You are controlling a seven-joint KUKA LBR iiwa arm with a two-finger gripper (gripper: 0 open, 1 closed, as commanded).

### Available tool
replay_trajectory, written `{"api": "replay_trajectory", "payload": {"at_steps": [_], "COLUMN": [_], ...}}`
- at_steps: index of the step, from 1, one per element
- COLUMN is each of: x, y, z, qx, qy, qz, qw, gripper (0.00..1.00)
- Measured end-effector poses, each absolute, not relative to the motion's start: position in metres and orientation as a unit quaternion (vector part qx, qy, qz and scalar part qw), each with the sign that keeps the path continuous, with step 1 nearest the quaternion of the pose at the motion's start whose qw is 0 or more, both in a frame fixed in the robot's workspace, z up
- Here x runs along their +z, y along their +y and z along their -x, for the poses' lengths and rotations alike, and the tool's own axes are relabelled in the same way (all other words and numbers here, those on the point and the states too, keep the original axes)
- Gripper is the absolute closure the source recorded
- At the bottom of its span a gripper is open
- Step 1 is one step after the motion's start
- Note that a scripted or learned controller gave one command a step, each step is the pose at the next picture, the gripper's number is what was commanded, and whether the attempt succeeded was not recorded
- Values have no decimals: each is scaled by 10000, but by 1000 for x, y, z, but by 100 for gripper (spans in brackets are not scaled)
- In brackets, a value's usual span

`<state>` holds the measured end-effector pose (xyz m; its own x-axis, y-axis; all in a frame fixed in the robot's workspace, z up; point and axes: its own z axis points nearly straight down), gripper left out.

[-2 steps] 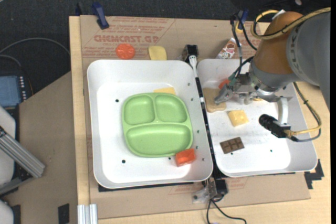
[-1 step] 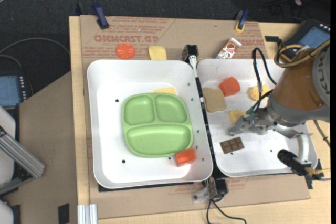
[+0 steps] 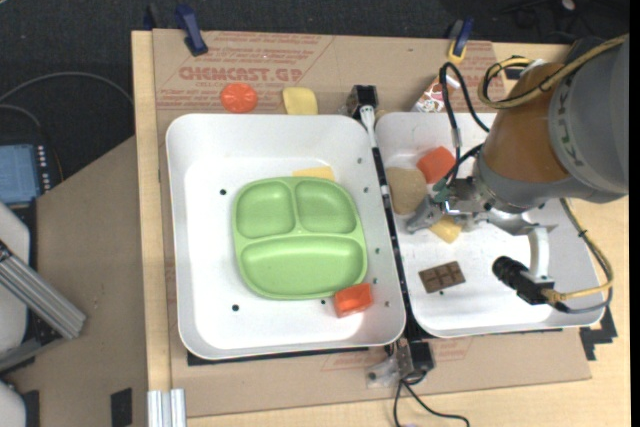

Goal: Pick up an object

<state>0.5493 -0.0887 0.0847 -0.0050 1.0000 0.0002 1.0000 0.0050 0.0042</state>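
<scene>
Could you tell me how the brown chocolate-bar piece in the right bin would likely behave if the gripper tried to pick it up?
The chocolate bar lies flat on the right bin floor, so the fingers may struggle to get under it. It looks thin and rigid, probably light. Being flat, it should slide rather than roll if pushed.

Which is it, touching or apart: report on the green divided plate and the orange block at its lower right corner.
Touching. The camera view shows the orange block butted against the green plate at its lower right rim, with no white bin floor visible between them.
</scene>
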Motion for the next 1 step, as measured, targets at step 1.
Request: {"api": "replay_trajectory", "payload": {"at_steps": [1], "x": [95], "y": [-92], "z": [-548], "qx": [10], "qy": [7067], "qz": [-7075], "qw": [25], "gripper": [100]}}
